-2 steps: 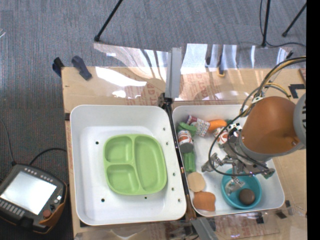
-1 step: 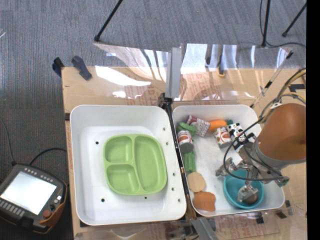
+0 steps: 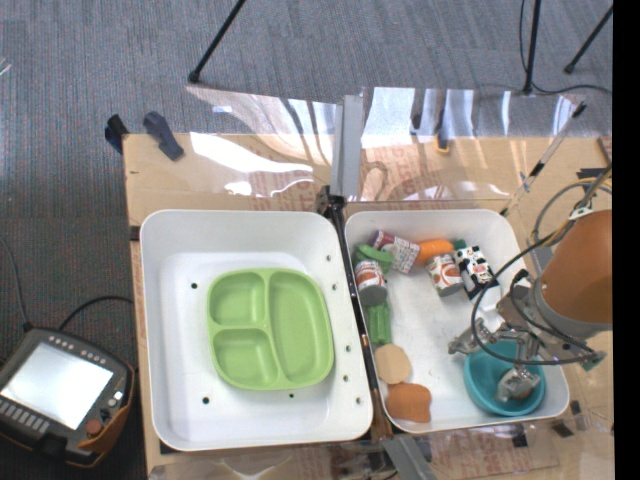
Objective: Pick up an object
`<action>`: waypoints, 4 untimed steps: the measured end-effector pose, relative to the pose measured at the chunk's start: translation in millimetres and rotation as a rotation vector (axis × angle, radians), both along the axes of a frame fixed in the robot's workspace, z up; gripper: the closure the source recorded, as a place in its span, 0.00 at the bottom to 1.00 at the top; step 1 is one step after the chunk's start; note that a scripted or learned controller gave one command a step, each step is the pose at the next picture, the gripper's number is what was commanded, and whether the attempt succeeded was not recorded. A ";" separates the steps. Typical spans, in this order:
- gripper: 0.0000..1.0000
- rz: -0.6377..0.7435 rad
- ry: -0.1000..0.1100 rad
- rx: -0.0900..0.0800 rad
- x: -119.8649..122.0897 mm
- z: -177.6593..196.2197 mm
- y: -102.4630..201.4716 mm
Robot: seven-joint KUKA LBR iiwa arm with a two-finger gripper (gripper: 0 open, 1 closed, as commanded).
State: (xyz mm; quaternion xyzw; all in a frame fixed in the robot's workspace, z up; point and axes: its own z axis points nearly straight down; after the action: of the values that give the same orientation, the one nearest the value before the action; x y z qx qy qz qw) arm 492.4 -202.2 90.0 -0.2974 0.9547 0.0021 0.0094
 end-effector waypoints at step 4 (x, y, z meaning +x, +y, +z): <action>1.00 0.882 0.014 -0.010 9.6 99.2 169.1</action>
State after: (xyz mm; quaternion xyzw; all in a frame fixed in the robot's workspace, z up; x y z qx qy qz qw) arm 502.0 -33.1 189.2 -0.6766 0.7363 0.0034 0.0000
